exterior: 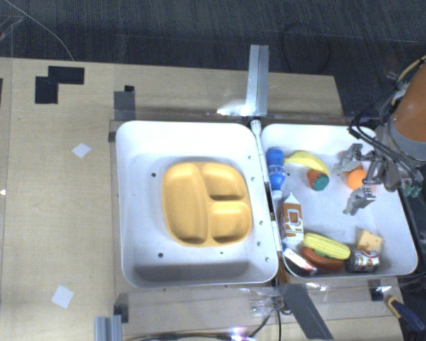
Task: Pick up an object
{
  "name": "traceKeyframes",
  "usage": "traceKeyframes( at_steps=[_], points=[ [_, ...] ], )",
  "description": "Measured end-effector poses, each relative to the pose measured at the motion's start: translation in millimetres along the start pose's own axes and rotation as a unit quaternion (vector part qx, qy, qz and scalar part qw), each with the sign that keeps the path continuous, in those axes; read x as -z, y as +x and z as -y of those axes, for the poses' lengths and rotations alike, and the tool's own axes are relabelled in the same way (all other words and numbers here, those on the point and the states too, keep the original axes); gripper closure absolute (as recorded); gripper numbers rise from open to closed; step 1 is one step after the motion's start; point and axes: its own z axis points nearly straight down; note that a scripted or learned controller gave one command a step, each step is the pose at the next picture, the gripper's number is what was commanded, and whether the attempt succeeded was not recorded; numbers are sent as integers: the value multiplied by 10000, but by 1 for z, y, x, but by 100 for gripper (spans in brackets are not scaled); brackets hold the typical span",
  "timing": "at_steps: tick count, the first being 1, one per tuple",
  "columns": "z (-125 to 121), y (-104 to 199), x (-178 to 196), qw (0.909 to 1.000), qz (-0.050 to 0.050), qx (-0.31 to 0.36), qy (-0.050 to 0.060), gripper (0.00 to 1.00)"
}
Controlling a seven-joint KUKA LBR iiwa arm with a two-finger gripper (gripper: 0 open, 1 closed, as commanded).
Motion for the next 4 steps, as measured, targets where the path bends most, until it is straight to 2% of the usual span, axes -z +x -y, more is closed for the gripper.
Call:
traceKeyframes(
  at_steps=[1, 2, 3, 4],
  points=[
    [57, -68, -108, 9999, 51, -115, 19, 0],
    [-49, -61, -110, 9939, 19, -1098, -10, 0],
    [-66, -87, -110, 9908, 21, -1351, -6, 0],
    [-80, -85, -5, 9963, 72, -852, -4, 0]
  ],
)
